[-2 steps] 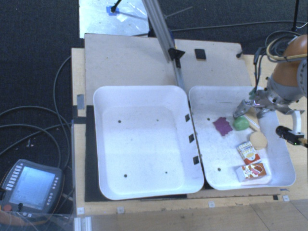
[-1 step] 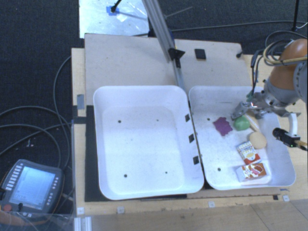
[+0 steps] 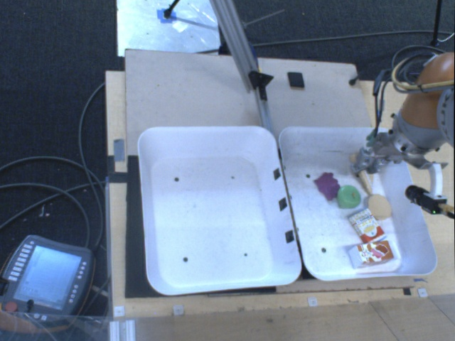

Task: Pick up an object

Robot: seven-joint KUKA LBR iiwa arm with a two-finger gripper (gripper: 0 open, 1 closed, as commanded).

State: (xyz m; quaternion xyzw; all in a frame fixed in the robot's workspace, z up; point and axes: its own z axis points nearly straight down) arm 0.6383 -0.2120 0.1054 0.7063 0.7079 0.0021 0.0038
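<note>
Objects for picking all lie in the right bin (image 3: 313,265), and the gripper (image 3: 367,163) hangs over that bin's far right part, its grey metal head seen from above at a slant, so whether it is released or clenched on anything cannot be told. Just beneath and beside the gripper a pale wooden stick (image 3: 364,180) runs toward the near side, ending close to a round tan block (image 3: 380,206). A little to the left of these sit a purple toy (image 3: 327,185) and, just beside it on the near right, a green ball (image 3: 348,196); the two look nearly touching. Nearer the front edge lie a small yellow-and-white packet (image 3: 363,223) and, just below it, a red-and-white packet (image 3: 372,252), both flat on the bin floor. Above the gripper the arm (image 3: 426,109) rises to the right, grey with its orange band, with cables looped around it. The left bin (image 3: 160,148) lies alongside, its rim meeting the right bin's rim where small black clips (image 3: 283,204) sit. Both bins rest on a pale bench board (image 3: 192,91), which carries a small black square (image 3: 296,80) near its far edge. A slanted metal pole (image 3: 234,30) crosses the board toward the bins. On the dark floor at the near left lies a teach pendant (image 3: 44,274) with a lit screen, cables trailing from it.
</note>
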